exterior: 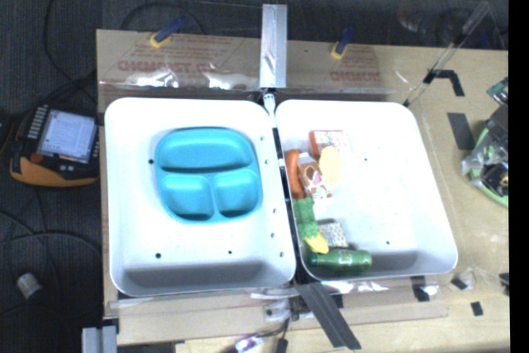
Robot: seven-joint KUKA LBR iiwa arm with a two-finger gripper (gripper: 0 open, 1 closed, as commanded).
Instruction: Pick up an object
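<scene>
The worktop (471,95), a pale wooden board, is carrying two shallow white bins side by side, their inner walls touching down the middle. The left bin (132,244) is holding a blue divided tray (208,174), which is lying flat near its centre with one long compartment at the back and two smaller ones at the front. The right bin (397,202) is holding all the loose things, and they are crowding along its left wall.

At the front of that cluster a green bottle (340,260) is lying on its side against the front wall. At the back, a red and white box (326,139) is sitting just behind a pale yellow piece (331,164). An orange stick (292,172) is lying lengthwise against the left wall, and a red patterned packet (315,183) is resting just beside it. Below them, a green leafy piece (307,215) is leading down to a small grey box (332,233) and a small yellow piece (317,245), both touching the bottle.

Behind the bins, a metal strip (274,45) is standing upright between two blue and yellow clamps (168,31). On the floor to the left, a handheld screen unit (62,140) is lying.

How the claw is standing cannot be told from this view.
</scene>
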